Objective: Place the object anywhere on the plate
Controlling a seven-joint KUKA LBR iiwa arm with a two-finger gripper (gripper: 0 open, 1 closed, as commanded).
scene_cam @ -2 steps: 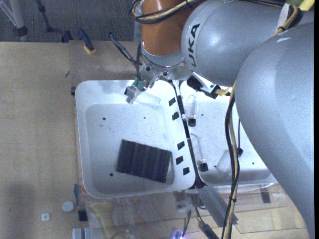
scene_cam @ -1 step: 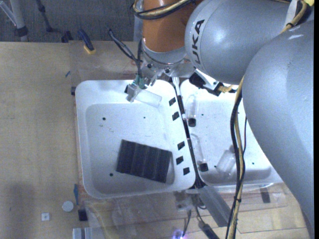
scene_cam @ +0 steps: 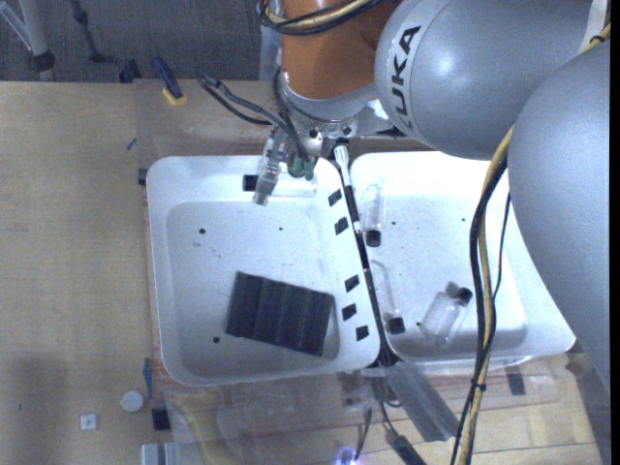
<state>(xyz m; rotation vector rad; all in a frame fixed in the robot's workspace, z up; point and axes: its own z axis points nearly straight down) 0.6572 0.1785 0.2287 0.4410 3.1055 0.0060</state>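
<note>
A black ridged plate (scene_cam: pixel 280 315) lies flat in the near part of the left bin (scene_cam: pixel 184 260). My gripper (scene_cam: pixel 282 170) hangs over the far rim of that bin, well behind the plate, and I see nothing in it. A small clear bottle with a black cap (scene_cam: pixel 445 311) lies on its side in the right bin (scene_cam: pixel 504 289). Two more clear bottles rest along that bin's left wall, one farther back (scene_cam: pixel 372 210) and one nearer (scene_cam: pixel 387 303).
The raised divider (scene_cam: pixel 353 260) between the bins carries several black tabs. The big grey arm links overhang the right bin's far and right sides. Small bits lie on the wooden bench (scene_cam: pixel 68 260) at the lower left.
</note>
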